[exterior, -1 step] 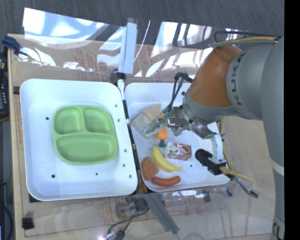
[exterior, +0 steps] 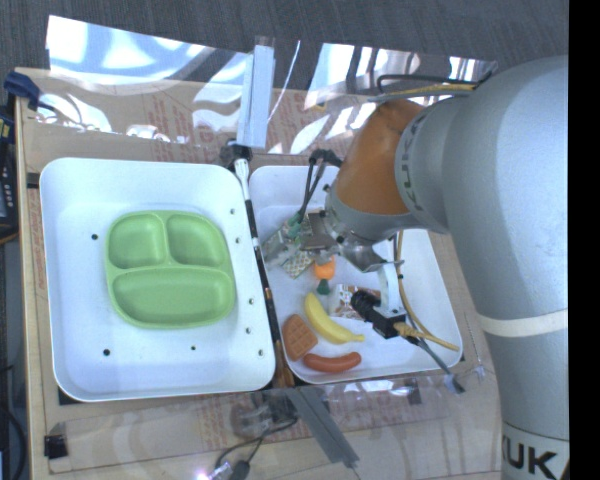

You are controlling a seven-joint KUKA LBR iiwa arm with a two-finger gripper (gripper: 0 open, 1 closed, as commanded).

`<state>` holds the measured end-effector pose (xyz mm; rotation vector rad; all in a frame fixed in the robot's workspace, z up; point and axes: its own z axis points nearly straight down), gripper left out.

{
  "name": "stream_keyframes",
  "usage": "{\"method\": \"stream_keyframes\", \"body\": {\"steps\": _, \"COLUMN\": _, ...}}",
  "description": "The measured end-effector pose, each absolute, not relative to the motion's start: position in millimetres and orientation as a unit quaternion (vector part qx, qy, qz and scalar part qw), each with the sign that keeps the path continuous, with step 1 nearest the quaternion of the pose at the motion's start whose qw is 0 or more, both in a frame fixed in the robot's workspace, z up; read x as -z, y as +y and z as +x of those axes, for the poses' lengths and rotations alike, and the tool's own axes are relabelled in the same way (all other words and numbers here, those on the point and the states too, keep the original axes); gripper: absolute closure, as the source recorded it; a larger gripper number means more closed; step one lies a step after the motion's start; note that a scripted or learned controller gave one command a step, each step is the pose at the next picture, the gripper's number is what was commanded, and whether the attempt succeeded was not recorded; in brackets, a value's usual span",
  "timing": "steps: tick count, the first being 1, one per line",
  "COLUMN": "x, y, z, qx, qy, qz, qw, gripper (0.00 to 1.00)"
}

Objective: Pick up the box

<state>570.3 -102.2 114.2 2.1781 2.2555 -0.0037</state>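
Note:
A small box [exterior: 298, 261] with a speckled pattern lies in the right bin [exterior: 435, 298], near its left wall. My gripper [exterior: 292, 238] is low in that bin, directly over the box's upper edge and seemingly touching it. The grey arm with its orange band [exterior: 375, 173] comes in from the right and hides the bin's upper right part. Part of the box is hidden under the gripper.
Just below the box lie a small orange piece [exterior: 324, 268], a yellow banana [exterior: 330, 324], a brown waffle [exterior: 299, 336] and a red sausage [exterior: 332, 362]. A black cable fitting [exterior: 375, 313] hangs beside them. The left bin [exterior: 70, 348] holds a green divided plate [exterior: 170, 268].

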Motion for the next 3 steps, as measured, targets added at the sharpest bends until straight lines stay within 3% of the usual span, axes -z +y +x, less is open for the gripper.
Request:
{"method": "stream_keyframes", "body": {"steps": 1, "x": -94, "y": -114, "z": 614.9, "qx": 0.0003, "qy": 0.749, "qz": 0.663, "qw": 0.001, "gripper": 0.0}}
{"method": "stream_keyframes", "body": {"steps": 2, "x": -103, "y": -112, "z": 615.2, "qx": 0.0, "qy": 0.75, "qz": 0.661, "qw": 0.001, "gripper": 1.0}}
{"method": "stream_keyframes", "body": {"steps": 3, "x": -209, "y": -65, "z": 605.9, "qx": -0.0001, "qy": 0.744, "qz": 0.668, "qw": -0.001, "gripper": 1.0}}
